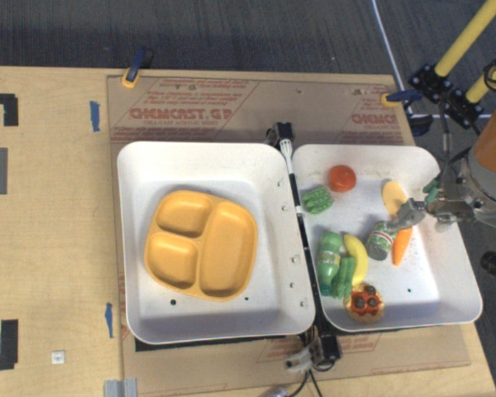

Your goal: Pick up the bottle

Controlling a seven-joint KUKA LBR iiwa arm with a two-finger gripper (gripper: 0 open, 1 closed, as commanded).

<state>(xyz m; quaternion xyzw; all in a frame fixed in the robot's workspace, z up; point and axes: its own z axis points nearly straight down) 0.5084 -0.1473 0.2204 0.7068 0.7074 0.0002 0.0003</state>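
The claw [415, 211] sits low in the right bin [446, 300], near its right wall; whether it is spread or pinched I cannot tell; the small bottle [381, 241] lies just left and nearer, beside an orange carrot [402, 246], its long axis slanting toward the claw; bananas [357, 259] lie further left.

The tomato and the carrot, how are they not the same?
The tomato is round and red; the carrot is long, pointy and orange. The tomato sits near the right bin's far edge; the carrot lies further forward, beside the gripper. Both are toy food in that bin.
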